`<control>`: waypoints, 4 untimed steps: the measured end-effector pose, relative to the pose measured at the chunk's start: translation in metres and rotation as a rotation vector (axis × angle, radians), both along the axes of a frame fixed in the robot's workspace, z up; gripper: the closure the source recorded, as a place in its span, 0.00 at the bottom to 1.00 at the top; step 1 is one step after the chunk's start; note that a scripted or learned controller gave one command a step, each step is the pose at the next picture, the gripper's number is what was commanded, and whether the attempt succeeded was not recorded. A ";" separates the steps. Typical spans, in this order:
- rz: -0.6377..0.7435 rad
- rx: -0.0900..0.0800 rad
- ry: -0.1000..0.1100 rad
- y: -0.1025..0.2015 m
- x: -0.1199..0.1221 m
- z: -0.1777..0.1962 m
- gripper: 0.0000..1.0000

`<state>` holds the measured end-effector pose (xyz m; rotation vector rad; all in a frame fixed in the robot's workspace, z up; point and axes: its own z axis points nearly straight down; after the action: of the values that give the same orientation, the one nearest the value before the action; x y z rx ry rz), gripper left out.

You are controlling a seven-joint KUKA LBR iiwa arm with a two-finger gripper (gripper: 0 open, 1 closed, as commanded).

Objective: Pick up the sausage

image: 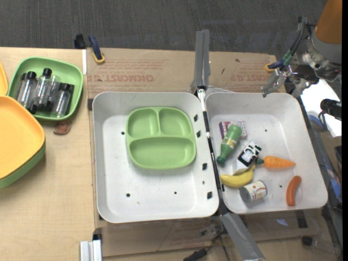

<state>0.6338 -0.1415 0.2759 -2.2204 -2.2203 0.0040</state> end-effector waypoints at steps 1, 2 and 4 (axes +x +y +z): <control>-0.228 0.000 0.001 -0.051 -0.089 -0.025 0.00; -0.266 0.006 0.005 -0.063 -0.113 -0.174 0.00; -0.329 0.001 0.003 -0.035 -0.158 -0.177 1.00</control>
<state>0.4760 -0.1761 0.0987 -2.5515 -1.8245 0.0057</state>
